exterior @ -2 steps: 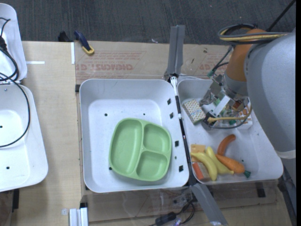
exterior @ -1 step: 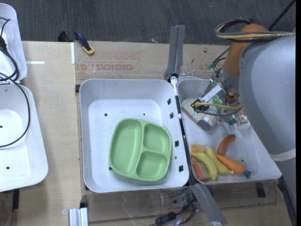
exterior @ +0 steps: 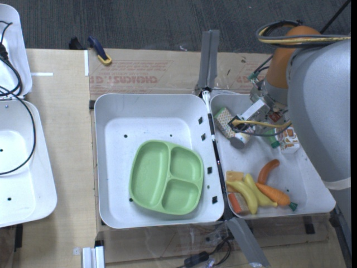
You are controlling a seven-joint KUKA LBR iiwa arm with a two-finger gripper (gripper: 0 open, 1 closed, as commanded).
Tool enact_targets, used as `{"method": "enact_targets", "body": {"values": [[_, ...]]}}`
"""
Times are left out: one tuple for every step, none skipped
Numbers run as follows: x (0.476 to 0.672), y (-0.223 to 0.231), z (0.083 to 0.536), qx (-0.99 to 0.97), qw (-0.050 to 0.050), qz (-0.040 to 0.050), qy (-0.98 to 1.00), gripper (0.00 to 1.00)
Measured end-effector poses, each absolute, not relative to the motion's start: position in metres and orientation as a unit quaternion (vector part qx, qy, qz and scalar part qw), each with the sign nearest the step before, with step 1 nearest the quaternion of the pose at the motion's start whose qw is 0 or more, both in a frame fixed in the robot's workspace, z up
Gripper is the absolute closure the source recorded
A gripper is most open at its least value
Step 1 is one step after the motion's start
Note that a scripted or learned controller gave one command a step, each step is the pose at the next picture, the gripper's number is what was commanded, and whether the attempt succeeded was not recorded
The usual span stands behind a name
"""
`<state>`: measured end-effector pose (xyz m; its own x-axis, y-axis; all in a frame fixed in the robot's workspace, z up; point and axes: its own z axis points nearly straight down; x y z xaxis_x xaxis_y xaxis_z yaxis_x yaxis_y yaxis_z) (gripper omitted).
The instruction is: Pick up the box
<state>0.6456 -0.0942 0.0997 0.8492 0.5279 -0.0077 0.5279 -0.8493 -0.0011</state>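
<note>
The arm [exterior: 323, 110] is broad, smooth and pale grey, with a rounded orange band [exterior: 291, 44] ringed by thin yellow and black cables [exterior: 312, 38].

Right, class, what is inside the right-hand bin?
A banana, a carrot, a sausage and a small box at the arm's edge. The arm covers the bin's far right part.

One fixed camera above the table [exterior: 61, 94] looks down at a slant, framing the left bin [exterior: 150, 124] and right bin [exterior: 301, 175] fairly closely; the arm [exterior: 321, 110] enters from the right.
</note>
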Motion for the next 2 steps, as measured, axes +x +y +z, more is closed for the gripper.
{"method": "enact_targets", "body": {"values": [[0.645,-0.094,0.108,0.961,0.001,-0.0057,0.277,1.00],[0.614,-0.101,0.113,0.983,-0.001,-0.0021,0.185,1.00]]}}
